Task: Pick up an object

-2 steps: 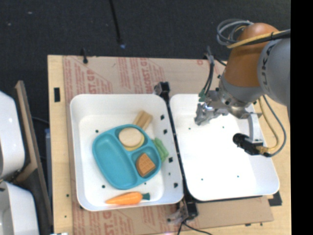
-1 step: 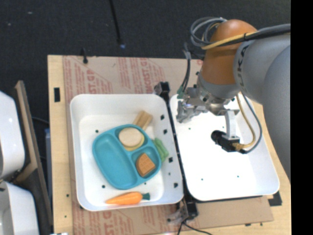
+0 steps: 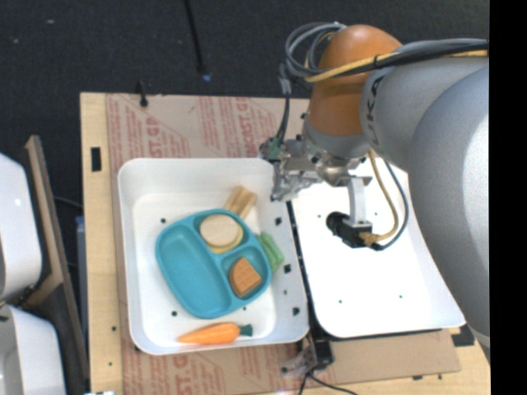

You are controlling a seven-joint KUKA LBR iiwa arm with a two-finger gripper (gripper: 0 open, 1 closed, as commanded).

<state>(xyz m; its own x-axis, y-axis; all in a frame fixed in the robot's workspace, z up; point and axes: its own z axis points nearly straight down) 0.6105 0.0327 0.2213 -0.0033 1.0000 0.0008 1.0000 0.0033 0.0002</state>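
You are looking at the fingers [image 3: 278, 186] hanging above and to the right of the tray [image 3: 198, 282], over the rims where the two bins are meeting. The wrist is shading them, so you cannot tell whether they are apart or together. In this view they are sitting apart from the tray.

Nearest to them, the sticks [image 3: 240, 200] are lying just past the tray's far edge, leaning toward its upper right corner. The tray itself, blue and divided, is resting at a slant in the middle of the left bin [image 3: 132, 220].

The biscuit [image 3: 221, 230], round and pale, is sitting in the tray's far compartment. The toast [image 3: 245, 276], brown, is sitting in the tray's small right compartment. The tray's large left compartment is showing bare blue.

A green piece [image 3: 272, 252] is lying against the tray's right edge, between the tray and the bin wall. The carrot [image 3: 216, 333] is lying on its side just below the tray's near edge, with its green end pointing right.

The right bin [image 3: 387, 303] is lying to the right of the tray, beyond the green piece. The arm [image 3: 428, 122] is reaching in over that bin from the right. Both bins are resting on the table [image 3: 181, 126], which is showing above the tray.
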